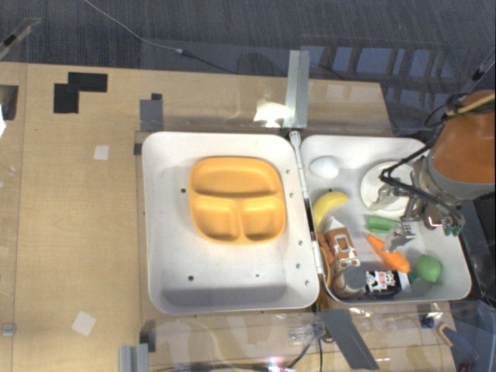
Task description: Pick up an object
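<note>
The right bin (457, 285) holds several small objects. An orange carrot (390, 256) lies near its middle, with a green stick-shaped piece (381, 225) just above it. A green ball (427, 269) sits at the lower right. A yellow banana (328, 204) and a white egg-like ball (324, 167) lie toward the bin's left side. My gripper (404, 235) hangs from the arm's orange band (465, 149), just over the carrot's upper end and beside the green piece. Nothing can be seen held in it.
A white bowl (380, 183) sits at the right bin's back, partly under the arm. A brown packet (339, 246), a grey can (348, 278) and a black-and-white carton (383, 282) crowd its front. The left bin (167, 285) holds an orange divided tray (236, 198).
</note>
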`<state>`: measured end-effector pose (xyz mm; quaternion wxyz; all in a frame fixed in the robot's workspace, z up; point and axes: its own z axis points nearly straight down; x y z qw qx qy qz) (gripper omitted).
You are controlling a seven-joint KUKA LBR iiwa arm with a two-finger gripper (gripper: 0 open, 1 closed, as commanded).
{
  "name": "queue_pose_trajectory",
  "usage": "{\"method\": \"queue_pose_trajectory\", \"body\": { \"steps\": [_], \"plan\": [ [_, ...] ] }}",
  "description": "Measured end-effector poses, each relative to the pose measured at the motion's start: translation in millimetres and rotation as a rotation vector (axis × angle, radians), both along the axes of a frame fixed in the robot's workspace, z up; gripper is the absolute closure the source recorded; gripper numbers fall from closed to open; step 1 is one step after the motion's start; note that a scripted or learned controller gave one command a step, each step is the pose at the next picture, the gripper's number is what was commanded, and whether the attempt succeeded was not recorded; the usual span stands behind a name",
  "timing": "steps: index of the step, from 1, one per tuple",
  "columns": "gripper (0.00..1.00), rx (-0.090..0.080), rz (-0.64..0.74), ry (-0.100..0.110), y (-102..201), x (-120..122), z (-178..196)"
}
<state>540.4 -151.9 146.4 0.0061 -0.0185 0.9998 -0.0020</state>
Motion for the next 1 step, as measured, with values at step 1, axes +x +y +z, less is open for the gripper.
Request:
{"method": "queue_pose_trajectory", "body": {
  "steps": [1],
  "plan": [
    [0.0, 0.003, -0.049, 0.001, -2.9, -9.7, -48.2]
  ]
}}
